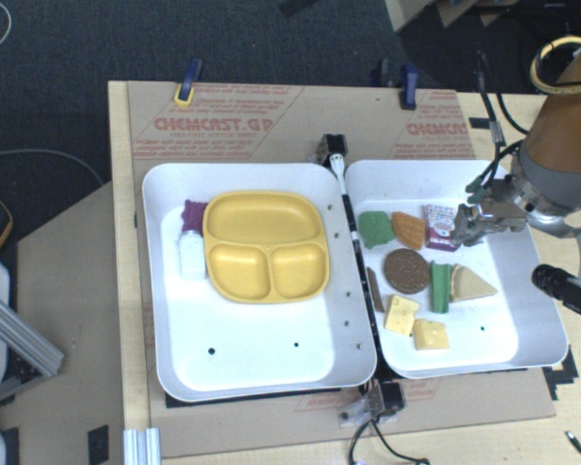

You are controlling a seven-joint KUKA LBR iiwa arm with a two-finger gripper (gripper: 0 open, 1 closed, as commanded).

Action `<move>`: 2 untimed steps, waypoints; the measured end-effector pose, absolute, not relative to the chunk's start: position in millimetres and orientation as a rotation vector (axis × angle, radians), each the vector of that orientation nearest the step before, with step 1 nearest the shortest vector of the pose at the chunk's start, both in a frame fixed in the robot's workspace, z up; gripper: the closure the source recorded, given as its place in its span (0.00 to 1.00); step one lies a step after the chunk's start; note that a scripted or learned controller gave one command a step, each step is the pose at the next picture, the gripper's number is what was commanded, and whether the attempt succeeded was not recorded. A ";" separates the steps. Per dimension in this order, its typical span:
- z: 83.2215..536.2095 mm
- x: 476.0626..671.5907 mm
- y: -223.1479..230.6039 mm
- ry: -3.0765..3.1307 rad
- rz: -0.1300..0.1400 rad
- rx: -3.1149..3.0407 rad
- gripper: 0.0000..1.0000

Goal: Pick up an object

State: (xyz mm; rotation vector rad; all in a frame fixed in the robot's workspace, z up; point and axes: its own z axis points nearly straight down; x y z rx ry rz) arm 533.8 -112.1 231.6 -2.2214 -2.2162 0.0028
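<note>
— Packet (440,227), purple and white, lying in the right bin (523,349), toward its far side, at the right end of a row of toy food

— And further left, starting at the edge?

— Tan worktop (126,260) with red lettering across the far strip. Pinned there by a yellow-and-blue clamp (186,83) on the left and a blue clamp (408,85) further right

— Then the left bin?

— Left bin (157,289), white and shallow. Small purple item (194,213) and a white bottle (190,256) near its left wall, both just beside a yellow divided plate (266,245). Three compartments in that plate, nothing in them

— Over to the right bin, then

— Green piece (375,229) first, then an orange piece (408,228) touching it, then the packet. Below those, a brown round disc (407,271), with a green bar (440,289) upright on its right and a pale wedge (473,284) just beside the bar. Nearer the front, two yellow cheese cubes (401,315) (430,334), side by side

— And the jaws?

— Low over the right bin's far right part, just right of the packet, at its edge or touching. Open or closed: cannot tell, too dark and small to read. Nothing clearly seen between them

— Behind them?

— Grey arm (552,177) with its orange band, reaching in from the right edge
</note>
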 end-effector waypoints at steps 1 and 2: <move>233.7 491.7 -94.9 -2.217 0.003 -2.219 1.00; 214.1 492.3 -91.4 -2.217 0.003 -2.219 1.00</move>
